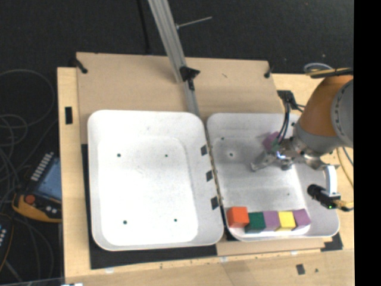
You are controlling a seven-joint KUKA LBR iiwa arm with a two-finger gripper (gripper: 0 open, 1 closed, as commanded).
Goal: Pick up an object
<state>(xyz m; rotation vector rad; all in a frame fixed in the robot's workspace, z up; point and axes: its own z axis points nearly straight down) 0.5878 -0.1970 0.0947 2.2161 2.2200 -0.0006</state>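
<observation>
Along the front wall of the right bin (238, 130) stands a row of small blocks: orange (239, 215), green (256, 221), purple (272, 220), yellow (287, 219) and another purple (302, 217). One more purple piece (271, 139) lies further back in that bin, partly hidden by the arm. My gripper (269, 161) hangs low over the middle of the right bin, just in front of that purple piece and well behind the row. Nothing shows in its grasp.
The left bin (146, 177) lies beside the right one, and black clips (209, 174) sit along the seam between them. A slanted metal pole (172, 46) rises from behind the bins. The arm's orange band (318, 109) overhangs the right bin's far right corner.
</observation>
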